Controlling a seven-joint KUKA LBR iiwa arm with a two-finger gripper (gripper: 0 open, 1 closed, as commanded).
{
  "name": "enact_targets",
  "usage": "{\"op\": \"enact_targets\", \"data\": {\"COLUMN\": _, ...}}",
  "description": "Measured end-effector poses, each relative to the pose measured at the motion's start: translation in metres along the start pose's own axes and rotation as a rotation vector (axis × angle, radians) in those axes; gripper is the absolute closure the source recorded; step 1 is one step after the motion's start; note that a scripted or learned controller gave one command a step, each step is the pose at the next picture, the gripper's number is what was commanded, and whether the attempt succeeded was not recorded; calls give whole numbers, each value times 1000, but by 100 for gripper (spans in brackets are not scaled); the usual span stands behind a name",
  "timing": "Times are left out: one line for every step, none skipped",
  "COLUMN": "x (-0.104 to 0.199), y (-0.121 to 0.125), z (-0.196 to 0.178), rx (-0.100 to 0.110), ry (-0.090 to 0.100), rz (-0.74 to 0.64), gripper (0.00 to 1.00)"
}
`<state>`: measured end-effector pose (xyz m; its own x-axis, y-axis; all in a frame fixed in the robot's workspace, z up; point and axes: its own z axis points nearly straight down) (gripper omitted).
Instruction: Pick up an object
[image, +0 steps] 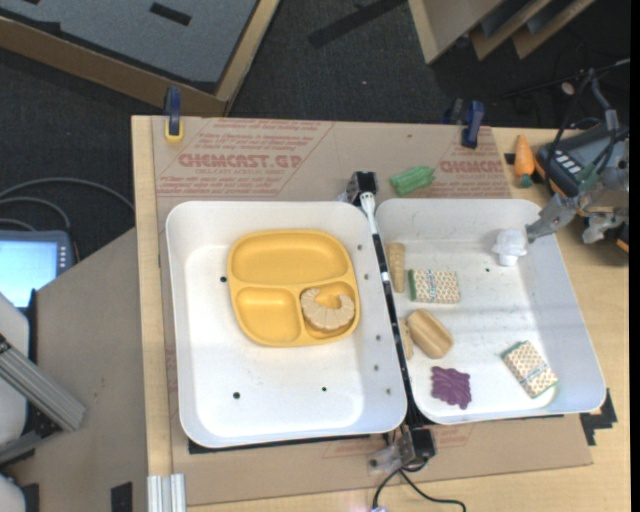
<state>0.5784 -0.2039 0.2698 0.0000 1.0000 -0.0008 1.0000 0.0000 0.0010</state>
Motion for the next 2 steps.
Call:
{"op": "enact_targets", "data": {"x": 34, "y": 56, "z": 112, "rx": 11, "ry": 6, "rz": -4, "gripper": 0}}
{"op": "enact_targets", "data": {"x": 55, "y": 89, "z": 166, "rx": 1, "ry": 1, "rz": -3, "gripper": 0}}
